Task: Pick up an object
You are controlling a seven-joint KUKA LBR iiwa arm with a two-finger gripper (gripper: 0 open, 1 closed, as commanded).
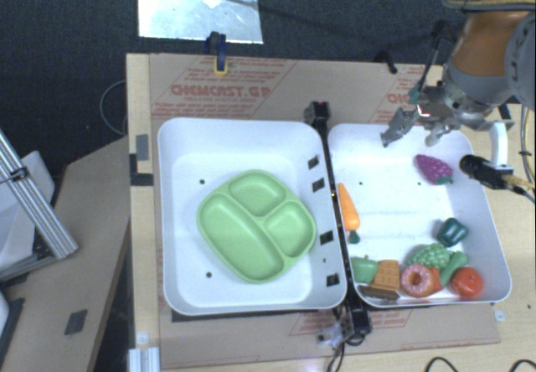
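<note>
My gripper (414, 136) hangs over the far edge of the right bin (381, 157), its two fingers spread open with nothing between them. A purple bunch of grapes (434, 167) lies just in front of it and slightly to the right. An orange carrot (347, 208) rests against the bin's left wall. Along the near wall sit a green piece (363, 268), a tan waffle (386, 276), a pink donut (416, 280), a leafy green vegetable (435, 257) and a red tomato (467, 281). A dark green pepper (450, 232) lies above them.
The left bin (188, 161) holds a light green divided plate (255, 225). A black divider with clips (328, 194) runs between the bins. Bare white floor lies in the middle of the right bin.
</note>
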